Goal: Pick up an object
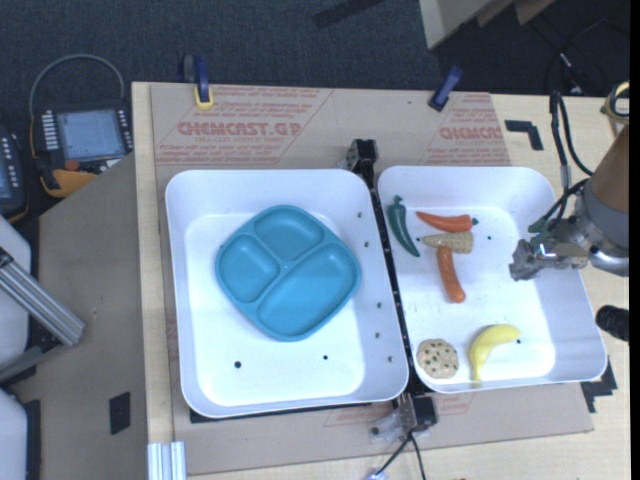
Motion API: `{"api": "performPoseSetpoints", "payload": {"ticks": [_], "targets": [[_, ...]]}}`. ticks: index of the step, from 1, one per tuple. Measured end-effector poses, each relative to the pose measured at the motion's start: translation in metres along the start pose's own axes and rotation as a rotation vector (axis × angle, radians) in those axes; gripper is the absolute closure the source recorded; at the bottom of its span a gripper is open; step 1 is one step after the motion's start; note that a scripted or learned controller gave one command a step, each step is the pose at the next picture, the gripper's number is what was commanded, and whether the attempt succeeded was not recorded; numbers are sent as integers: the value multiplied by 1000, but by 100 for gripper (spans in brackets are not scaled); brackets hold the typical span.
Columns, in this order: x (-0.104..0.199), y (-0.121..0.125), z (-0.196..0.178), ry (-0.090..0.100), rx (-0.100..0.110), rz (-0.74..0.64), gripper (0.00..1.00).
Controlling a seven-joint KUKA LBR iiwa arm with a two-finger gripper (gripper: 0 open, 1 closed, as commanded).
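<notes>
**Arm hovering over the right bin's food toys**

A brown board bench [300, 118] is carrying two glossy white bins. Taking the right bin [560, 363] as landmark: at its near edge a round speckled cookie [437, 358] is lying beside a curved yellow banana [492, 346]. Farther in, an orange carrot [451, 273] is crossing a tan stick [447, 241], with a red pepper [444, 221] and a green pepper [402, 228] beyond. The gripper [530, 263] is hanging at its right side, nothing visibly in it; its opening cannot be judged. Left of it, a smooth blue divided plate [287, 283] is sitting in the left bin [200, 368].
</notes>
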State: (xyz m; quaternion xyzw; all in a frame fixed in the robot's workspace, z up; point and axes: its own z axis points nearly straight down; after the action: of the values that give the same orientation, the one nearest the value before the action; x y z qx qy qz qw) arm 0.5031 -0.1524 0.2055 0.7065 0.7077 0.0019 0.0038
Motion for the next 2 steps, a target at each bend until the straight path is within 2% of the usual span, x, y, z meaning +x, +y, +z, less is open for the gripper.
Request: {"api": "performPoseSetpoints", "payload": {"ticks": [1,2], "targets": [[-1,5,-44,0,1,0,100],[43,11,-36,5,9,-3,100]]}}
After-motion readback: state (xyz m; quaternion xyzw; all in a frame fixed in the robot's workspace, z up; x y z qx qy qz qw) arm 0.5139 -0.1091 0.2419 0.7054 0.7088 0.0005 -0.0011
